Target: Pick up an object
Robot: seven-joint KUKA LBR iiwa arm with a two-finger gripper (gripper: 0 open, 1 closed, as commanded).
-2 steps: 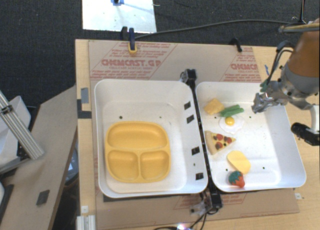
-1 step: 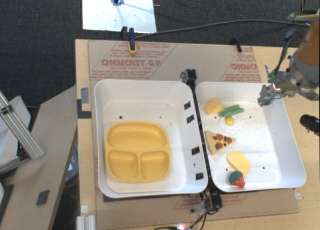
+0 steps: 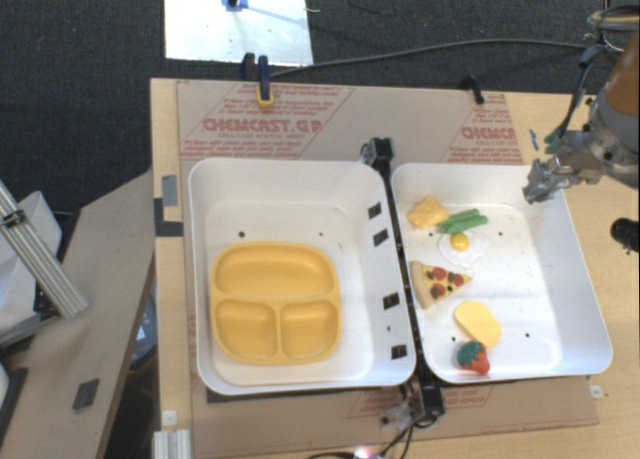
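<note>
Food toys lie in the right bin (image 3: 585, 332), and we can see six of them. At the top sits a yellow cheese piece (image 3: 427, 212), touching a green bean (image 3: 462, 220) just to its right. Below the bean is a fried egg (image 3: 459, 243). A pizza slice (image 3: 439, 282) lies lower down, near the wall between the bins. Under that we see a yellow chip (image 3: 478, 323), and a strawberry (image 3: 473, 357) rests by the bottom edge, just below the chip.

In the left bin (image 3: 230, 197) we see a yellow tray (image 3: 276, 302) with three parts.

Our gripper (image 3: 541, 185) hangs at the top right corner of the right bin, with the arm (image 3: 612, 117) coming in from the right. It is well apart from the food and nothing is between its fingers. We cannot tell if it is apart or together.
</note>
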